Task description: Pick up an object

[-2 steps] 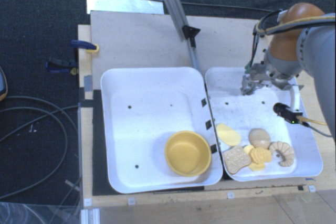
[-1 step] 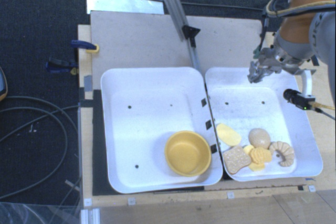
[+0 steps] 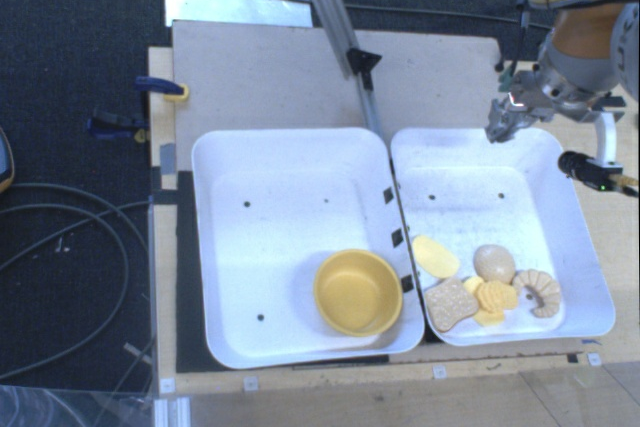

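Observation:
My gripper (image 3: 501, 129) hangs over the back edge of the right bin (image 3: 480, 185), well above its floor, with nothing seen between its tips. Several toy foods lie at the front of that bin: a pale yellow oval piece (image 3: 435, 257), a brown toast slice (image 3: 450, 304), a beige round bun (image 3: 494, 263), a yellow waffle-like piece (image 3: 493, 299) and a tan croissant (image 3: 539, 291). A yellow bowl (image 3: 358, 291) stands upright in the front right part of the left bin (image 3: 260, 205).
A slanted metal pole (image 3: 335, 5) crosses the bench behind the bins and ends near the divider. Blue and yellow clamps (image 3: 150, 105) grip the bench's left edge. Cables lie on the dark floor to the left.

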### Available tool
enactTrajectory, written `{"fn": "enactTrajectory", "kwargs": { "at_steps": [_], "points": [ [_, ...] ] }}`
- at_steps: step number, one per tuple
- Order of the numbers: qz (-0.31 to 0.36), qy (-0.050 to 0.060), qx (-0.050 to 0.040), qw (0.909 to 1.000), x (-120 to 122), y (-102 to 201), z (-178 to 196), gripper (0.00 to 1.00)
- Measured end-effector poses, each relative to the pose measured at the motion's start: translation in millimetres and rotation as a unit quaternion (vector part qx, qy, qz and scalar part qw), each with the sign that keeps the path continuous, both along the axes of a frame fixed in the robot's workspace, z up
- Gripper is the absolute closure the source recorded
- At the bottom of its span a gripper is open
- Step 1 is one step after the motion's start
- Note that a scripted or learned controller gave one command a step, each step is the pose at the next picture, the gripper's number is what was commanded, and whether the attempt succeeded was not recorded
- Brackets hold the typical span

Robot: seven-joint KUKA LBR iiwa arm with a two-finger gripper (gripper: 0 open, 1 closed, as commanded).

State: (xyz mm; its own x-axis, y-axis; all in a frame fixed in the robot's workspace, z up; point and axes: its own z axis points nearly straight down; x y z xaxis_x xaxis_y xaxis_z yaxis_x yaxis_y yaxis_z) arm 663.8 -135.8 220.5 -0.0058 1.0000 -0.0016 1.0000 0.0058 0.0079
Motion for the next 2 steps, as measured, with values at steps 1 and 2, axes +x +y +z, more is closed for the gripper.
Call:
{"fn": "enactTrajectory", "kwargs": {
  "at_steps": [1,2],
  "points": [
    [0.001,0.001,0.0002,1.0,1.4,-0.2,35.2,1.0],
    [0.002,0.003,0.0016,1.0,-8.8,53.8,42.0,1.0]
  ]
}}
